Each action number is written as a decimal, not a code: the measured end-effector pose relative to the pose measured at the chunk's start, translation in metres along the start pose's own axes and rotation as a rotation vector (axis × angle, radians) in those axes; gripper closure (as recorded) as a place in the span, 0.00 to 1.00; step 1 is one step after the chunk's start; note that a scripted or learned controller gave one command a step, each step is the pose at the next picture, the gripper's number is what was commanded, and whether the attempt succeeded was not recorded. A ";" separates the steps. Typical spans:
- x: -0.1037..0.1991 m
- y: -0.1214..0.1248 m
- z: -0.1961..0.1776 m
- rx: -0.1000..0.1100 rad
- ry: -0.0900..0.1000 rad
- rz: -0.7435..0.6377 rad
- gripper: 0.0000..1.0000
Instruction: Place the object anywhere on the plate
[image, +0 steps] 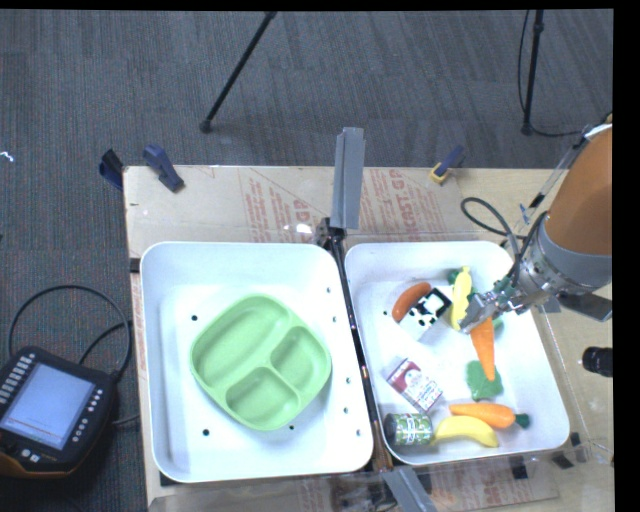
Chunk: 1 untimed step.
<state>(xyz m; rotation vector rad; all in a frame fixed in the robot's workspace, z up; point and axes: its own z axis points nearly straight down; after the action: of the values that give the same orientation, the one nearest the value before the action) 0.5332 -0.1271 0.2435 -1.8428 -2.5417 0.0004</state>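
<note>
A light green divided plate (262, 362) lies in the left white bin (160, 300). The right bin (540, 380) holds the toy food. My gripper (487, 307) hangs low over the upper middle of that bin, between a yellow corn-like piece (461, 292) and the top end of an orange carrot (484, 347). It looks to be touching or just above these two. Nothing can be seen lifted off the bin floor.
Also in the right bin are an orange-red sausage (409, 299), a black-and-white carton (431, 308), a red-and-white packet (414, 383), a green can (408, 429), a banana (466, 431) and a second carrot (484, 412). A grey post (348, 190) stands behind the divider between the bins.
</note>
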 end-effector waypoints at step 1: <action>0.047 0.015 0.031 0.002 0.001 -0.294 1.00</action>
<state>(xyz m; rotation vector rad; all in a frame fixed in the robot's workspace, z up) 0.5330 -0.0778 0.2124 -1.4499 -2.7819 0.0015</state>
